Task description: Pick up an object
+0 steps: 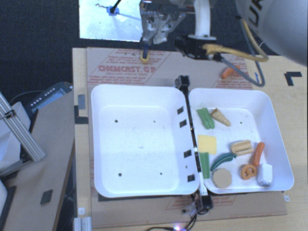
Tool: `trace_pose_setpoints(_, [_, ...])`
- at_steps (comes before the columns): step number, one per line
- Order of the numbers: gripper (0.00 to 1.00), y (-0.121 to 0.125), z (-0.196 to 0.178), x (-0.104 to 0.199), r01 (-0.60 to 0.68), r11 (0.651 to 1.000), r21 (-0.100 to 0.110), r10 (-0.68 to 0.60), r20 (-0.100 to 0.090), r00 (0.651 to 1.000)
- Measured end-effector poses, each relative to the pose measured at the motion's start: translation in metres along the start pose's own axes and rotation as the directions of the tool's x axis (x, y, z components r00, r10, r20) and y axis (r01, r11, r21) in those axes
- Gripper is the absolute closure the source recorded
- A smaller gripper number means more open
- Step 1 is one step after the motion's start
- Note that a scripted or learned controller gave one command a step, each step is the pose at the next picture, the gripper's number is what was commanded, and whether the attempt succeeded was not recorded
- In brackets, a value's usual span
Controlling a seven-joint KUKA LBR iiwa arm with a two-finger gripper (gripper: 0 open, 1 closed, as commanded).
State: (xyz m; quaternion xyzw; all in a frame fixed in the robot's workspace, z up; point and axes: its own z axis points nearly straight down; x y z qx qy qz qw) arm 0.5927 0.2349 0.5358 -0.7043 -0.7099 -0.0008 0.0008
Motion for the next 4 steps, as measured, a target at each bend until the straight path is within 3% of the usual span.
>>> trace_pose_setpoints(2, [1.00, -0.053, 0.000, 0.000, -0.002, 1.000, 0.000, 0.002, 0.001, 1.000])
trace_pose_setpoints(3, [1.00, -0.071, 0.110, -0.001, -0.007, 1.000, 0.010, 0.007, 0.006, 1.000])
trace_pose_setpoints(4, [1.00, -0.045, -0.006, 0.000, -0.004, 1.000, -0.013, 0.004, -0.004, 1.000])
